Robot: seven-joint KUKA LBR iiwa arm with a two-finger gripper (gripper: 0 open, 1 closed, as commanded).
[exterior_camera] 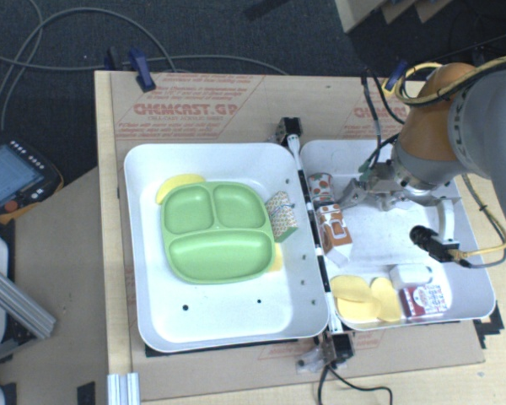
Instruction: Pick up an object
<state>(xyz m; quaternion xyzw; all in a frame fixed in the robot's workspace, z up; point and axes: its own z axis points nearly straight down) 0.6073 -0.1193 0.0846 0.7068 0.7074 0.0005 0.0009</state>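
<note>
The cardboard sheet (236, 99) covering the surface carried red print reading "CHEMCAST GP" near the upper middle of the frame. The left bin (148, 251) held a green divided plate (217, 231) with three compartments, a yellow piece (179, 184) peeking out at its upper left edge, and a small patterned packet (281, 215) touching its right edge. The right bin (481, 298) held an orange and white wrapper (332, 227) beside the divider, a smaller packet (320, 185) just above it, yellow banana-like pieces (364, 298) at lower centre, and a red and white carton (423, 298) to their right, its label too small to read. My pincer (373, 184) hung over the upper part of the right bin, near the wrappers; I could not tell how it stood
</note>
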